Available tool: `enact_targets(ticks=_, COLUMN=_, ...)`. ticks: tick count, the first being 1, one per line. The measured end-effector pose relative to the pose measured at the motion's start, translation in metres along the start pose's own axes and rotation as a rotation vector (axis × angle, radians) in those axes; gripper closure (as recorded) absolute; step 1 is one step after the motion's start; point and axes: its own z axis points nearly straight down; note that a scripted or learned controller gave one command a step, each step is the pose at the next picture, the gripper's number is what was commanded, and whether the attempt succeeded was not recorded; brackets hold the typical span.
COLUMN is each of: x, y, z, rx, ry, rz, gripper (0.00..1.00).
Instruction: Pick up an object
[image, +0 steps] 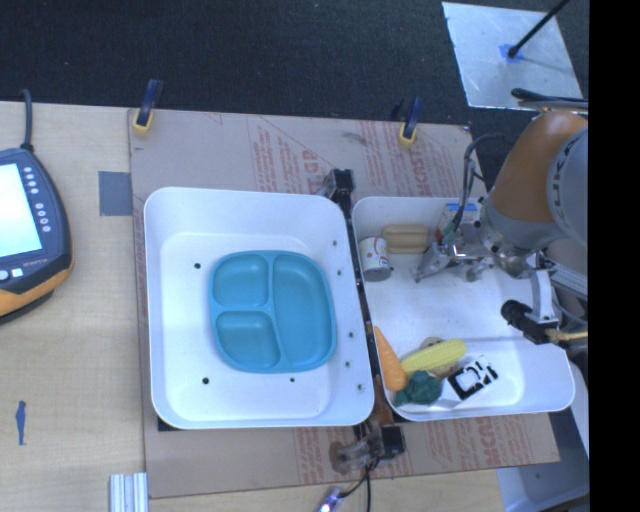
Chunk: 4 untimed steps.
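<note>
White bin (470, 330) floor bare beside gripper (445, 262)

A robotics lab: clamped cardboard bench (300, 150), teach pendant (25, 235), white bins (160, 300)

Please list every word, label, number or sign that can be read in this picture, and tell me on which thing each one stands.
No text can be read with certainty.
Cardboard sheet under the bins: faint red printed lettering in rows, too blurred to read.
Black and white tag in the right bin: a bold pattern, no readable letters.
Small can: label too small to read.
Handheld pendant at the left: lit screen and buttons, nothing legible.
</note>
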Motion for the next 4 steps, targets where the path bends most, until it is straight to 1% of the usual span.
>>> enact_targets(ticks=1, x=0.041, y=0.033, z=0.003, rx=0.033, ry=0.001, rz=0.013, gripper=0.0)
enact_targets(ticks=2, x=0.051, y=0.037, z=0.002, rx=0.039, ry=-0.007, rz=0.019, gripper=0.0)
enact_targets(ticks=3, x=0.055, y=0.043, z=0.001, rx=0.015, ry=-0.005, rz=0.012, gripper=0.0)
enact_targets(ticks=4, x=0.055, y=0.043, z=0.001, rx=0.014, ry=-0.005, rz=0.012, gripper=0.0)
